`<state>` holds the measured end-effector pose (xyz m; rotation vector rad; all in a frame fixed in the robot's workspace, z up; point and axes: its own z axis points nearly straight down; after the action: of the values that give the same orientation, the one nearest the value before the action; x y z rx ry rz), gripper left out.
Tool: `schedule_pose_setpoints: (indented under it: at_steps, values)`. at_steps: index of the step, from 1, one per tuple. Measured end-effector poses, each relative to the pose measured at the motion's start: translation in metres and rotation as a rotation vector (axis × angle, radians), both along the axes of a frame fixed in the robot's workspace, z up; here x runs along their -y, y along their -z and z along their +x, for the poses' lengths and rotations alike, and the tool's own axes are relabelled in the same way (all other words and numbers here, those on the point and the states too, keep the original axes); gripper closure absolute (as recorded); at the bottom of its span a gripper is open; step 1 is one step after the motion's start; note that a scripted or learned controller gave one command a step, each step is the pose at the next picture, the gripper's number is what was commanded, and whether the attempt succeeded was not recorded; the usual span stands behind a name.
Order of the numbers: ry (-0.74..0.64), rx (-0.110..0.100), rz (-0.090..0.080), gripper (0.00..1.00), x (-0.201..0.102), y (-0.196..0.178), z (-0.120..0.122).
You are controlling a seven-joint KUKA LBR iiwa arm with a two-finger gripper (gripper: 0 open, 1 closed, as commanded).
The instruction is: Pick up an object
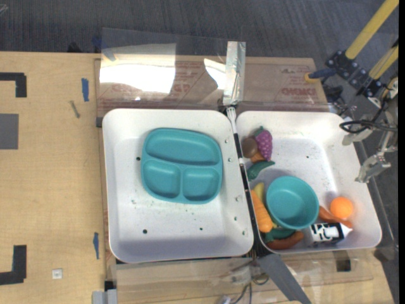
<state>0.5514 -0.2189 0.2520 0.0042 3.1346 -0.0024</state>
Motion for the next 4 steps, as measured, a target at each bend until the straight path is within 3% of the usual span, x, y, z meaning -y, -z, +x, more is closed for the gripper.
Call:
schedule_pose_setpoints:
  at_steps: [1,2,3,4]
  values:
    - [-0.104,-0.013,0.006,0.00,-0.017,0.153,-0.006]
    - [-0.045,0.005,0.000,0.00,-0.057,0.163,0.062]
    - [0.096,0.002,0.001,0.00,-0.030,0.163,0.037]
    - [0.066,0.004,0.004,0.00,-0.094,0.164,0.103]
